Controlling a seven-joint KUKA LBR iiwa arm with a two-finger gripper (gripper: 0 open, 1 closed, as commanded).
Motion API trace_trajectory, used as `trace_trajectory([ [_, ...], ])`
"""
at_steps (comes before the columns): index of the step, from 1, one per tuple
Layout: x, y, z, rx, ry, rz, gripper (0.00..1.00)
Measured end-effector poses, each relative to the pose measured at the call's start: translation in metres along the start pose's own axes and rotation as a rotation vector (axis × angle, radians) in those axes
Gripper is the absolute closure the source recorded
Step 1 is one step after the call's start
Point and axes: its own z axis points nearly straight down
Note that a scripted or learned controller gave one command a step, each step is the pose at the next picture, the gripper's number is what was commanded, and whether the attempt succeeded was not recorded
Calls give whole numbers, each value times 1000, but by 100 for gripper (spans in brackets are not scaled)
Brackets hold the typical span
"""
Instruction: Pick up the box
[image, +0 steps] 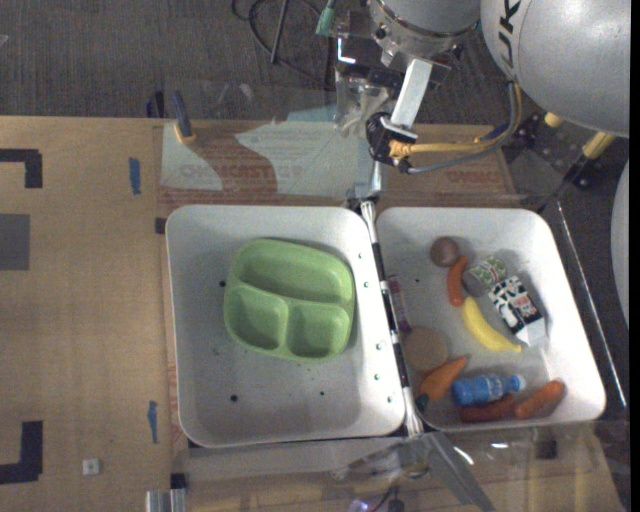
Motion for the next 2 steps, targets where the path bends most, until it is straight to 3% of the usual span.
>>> trace_trajectory([
  [1,-18,-2,63,9,-2,41,100],
  [2,-101,-117,-23,10,-2,84,100],
])
